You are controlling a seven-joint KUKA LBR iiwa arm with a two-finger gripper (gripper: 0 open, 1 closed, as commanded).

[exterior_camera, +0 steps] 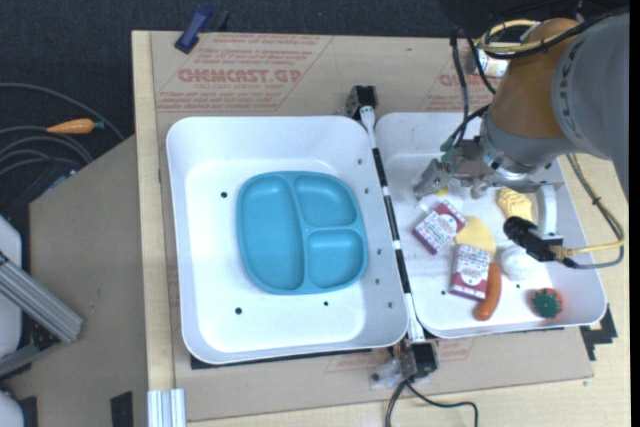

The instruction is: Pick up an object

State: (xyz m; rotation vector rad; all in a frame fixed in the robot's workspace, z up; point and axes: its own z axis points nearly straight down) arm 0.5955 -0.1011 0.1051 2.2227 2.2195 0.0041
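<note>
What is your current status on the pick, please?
Gripper low in right bin. Nothing seen held. Red packet just below it; blue tray in left bin.

A blue plate (300, 231) with three parts sits in the left white bin (195, 215). A blue clip (194, 29) lies on the brown worktop (150, 115). An orange carrot toy (70, 126) lies on the floor.

arm (590, 85): bulky grey casing, rounded
band (525, 90): orange, wide, above the wrist
cables (470, 65): thin black, looping beside the band
gripper (452, 173): grey metal, small, angular
</note>
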